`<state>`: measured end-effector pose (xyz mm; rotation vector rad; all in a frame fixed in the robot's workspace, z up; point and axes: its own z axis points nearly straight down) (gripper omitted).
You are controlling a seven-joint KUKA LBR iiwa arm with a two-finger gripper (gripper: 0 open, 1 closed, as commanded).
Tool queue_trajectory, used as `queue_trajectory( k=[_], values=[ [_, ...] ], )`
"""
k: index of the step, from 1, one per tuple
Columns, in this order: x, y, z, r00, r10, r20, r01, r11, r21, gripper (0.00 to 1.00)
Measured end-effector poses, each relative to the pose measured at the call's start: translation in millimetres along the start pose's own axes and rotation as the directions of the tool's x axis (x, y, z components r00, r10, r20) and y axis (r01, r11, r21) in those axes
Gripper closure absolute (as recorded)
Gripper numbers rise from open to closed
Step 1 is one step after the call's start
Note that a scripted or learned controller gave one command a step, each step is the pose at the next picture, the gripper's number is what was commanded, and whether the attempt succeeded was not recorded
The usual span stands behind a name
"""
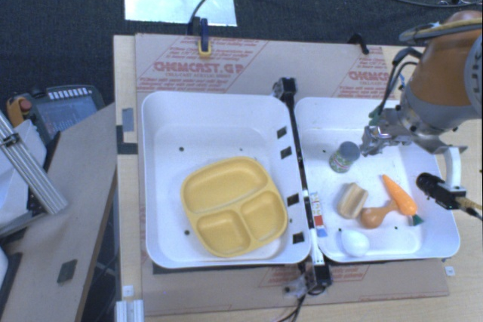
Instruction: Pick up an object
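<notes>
The grey arm with its orange band is cut off by the frame's right edge, and its bulk hides much of the two-finger gripper (375, 138); whether it is parted or closed cannot be told. It hangs over the right shallow white bin (438, 241), just beside a small grey metal can (344, 157). Nearer the front lie a tan bread-like block (351, 200), an orange plastic carrot (400, 196), a brown pear-shaped piece (374, 216) and a white egg (354, 242). The left white bin (162, 162) holds a yellow three-compartment tray (234, 205). Both bins rest on printed cardboard (249, 64) above dark carpet (60, 4).
</notes>
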<state>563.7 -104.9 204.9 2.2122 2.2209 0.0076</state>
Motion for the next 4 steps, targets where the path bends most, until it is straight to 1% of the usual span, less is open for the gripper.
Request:
queue_trajectory(
  k=[1,2,3,4],
  values=[
    [-0.2,1.1,-10.5,1.000,0.000,-0.001,0.000,1.000,0.005,1.00],
    [53.8,13.9,-22.4,1.000,-0.006,-0.004,0.006,1.000,0.005,1.00],
    [108.4,20.4,-11.7,1.000,-0.006,-0.003,0.006,1.000,0.007,1.00],
    [159.3,26.0,-24.4,1.000,-0.006,-0.004,0.006,1.000,0.006,1.00]
  ],
)
